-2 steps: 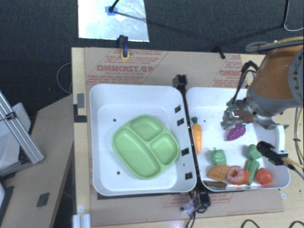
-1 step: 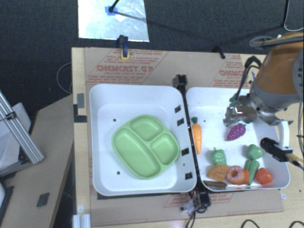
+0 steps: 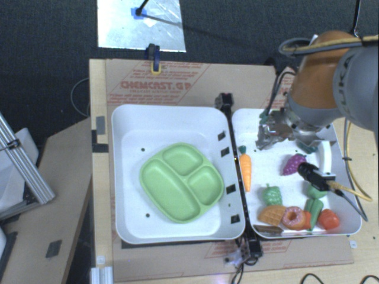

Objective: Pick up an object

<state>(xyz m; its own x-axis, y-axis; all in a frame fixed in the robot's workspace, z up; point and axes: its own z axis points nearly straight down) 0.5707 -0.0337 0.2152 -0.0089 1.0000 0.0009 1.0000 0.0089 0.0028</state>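
Note:
My gripper (image 3: pixel 266 138) hangs over the back part of the right bin (image 3: pixel 254 118), near its left wall. An orange carrot (image 3: pixel 245 170) lies just below and to the left of it, apart from it. A purple bunch of grapes (image 3: pixel 294 163) sits to its lower right. Toward the front of the bin lie a green pepper (image 3: pixel 272 194), a pink-iced donut (image 3: pixel 293 217), an orange piece (image 3: pixel 270 213), a green vegetable (image 3: pixel 314 209) and a red tomato (image 3: pixel 329 219). Nothing shows in the gripper.
The left bin (image 3: pixel 127 158) holds a green divided plate (image 3: pixel 180 181). A black divider (image 3: pixel 232 158) runs between the two bins. The grey and orange arm (image 3: pixel 331 81) covers the back right of the right bin.

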